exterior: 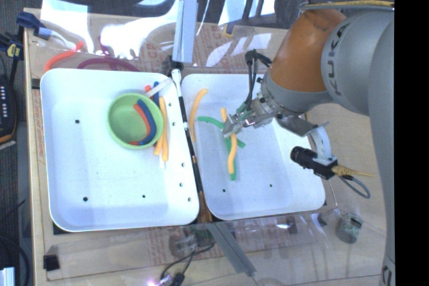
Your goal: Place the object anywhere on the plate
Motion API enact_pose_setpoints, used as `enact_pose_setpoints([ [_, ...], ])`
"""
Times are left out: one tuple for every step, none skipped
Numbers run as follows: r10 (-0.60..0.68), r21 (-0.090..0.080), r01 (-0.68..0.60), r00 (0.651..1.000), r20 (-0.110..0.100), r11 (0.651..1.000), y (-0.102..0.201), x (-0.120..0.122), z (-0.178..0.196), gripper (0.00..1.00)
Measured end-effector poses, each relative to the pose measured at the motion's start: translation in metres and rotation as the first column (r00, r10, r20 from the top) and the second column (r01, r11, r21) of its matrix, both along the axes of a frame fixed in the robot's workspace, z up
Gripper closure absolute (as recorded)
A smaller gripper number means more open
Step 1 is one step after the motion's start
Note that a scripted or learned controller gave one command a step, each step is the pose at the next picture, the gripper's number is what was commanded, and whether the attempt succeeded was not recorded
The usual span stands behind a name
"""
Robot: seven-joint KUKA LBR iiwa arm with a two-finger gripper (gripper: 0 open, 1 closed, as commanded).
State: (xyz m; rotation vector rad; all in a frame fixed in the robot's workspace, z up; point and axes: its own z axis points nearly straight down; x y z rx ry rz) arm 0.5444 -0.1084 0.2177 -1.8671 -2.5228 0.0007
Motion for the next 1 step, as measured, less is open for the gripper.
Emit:
enact_pose_setpoints([
  [0.0, 0.0, 0.0, 1.0, 0.0, 1.0, -0.0001, 0.0001, 0.0002, 0.0],
])
